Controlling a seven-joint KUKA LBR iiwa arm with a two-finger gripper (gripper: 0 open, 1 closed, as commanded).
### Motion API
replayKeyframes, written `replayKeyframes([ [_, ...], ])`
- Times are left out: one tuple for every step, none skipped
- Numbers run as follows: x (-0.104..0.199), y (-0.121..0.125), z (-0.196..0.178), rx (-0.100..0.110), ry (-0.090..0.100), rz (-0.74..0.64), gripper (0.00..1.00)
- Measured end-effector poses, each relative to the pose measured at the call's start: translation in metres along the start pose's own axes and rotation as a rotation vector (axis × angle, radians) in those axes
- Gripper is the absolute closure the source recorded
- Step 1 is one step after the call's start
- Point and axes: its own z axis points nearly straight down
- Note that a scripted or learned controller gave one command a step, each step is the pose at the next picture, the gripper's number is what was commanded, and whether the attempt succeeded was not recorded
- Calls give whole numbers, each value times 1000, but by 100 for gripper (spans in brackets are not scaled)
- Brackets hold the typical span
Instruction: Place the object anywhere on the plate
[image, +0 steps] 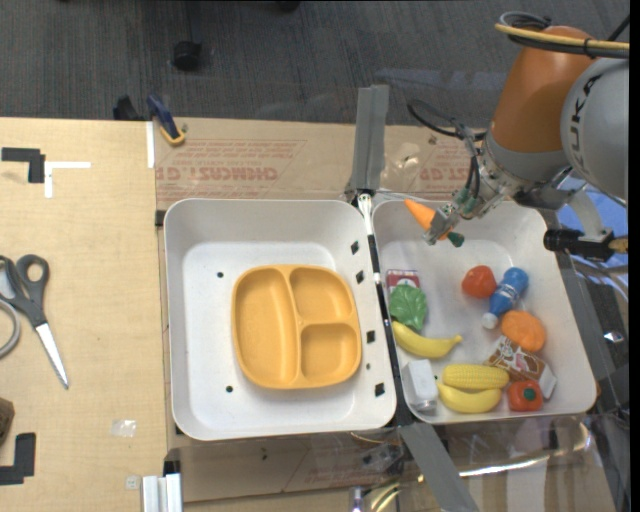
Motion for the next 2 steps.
replayKeyframes([
  [66,-1,0,0,2,-102,100],
  [131,-20,1,3,2,336,100],
])
